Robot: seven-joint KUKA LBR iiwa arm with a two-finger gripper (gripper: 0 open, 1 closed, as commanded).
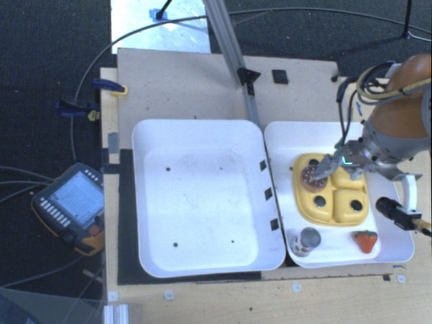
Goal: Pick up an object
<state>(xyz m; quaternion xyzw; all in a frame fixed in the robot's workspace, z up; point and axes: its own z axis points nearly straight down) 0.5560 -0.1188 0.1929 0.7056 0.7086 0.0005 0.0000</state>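
The right bin (398, 248) holds a yellow moulded tray (337, 204) with round hollows. A brown and pink ring-shaped piece (311, 177) lies at the tray's upper left. A small grey-topped can (307, 240) stands at the bin's front left, and a red strawberry (365, 241) lies at the front right. My gripper (329, 167) hangs low over the upper part of the yellow tray, just right of the ring-shaped piece. The wrist hides the tray's upper right corner.
The left bin (145, 181) sits beside the right one, with black clips (268, 193) along the shared edge. A metal pole (229, 42) crosses the back of the bench. A teach pendant (71, 204) lies off the bench at the left.
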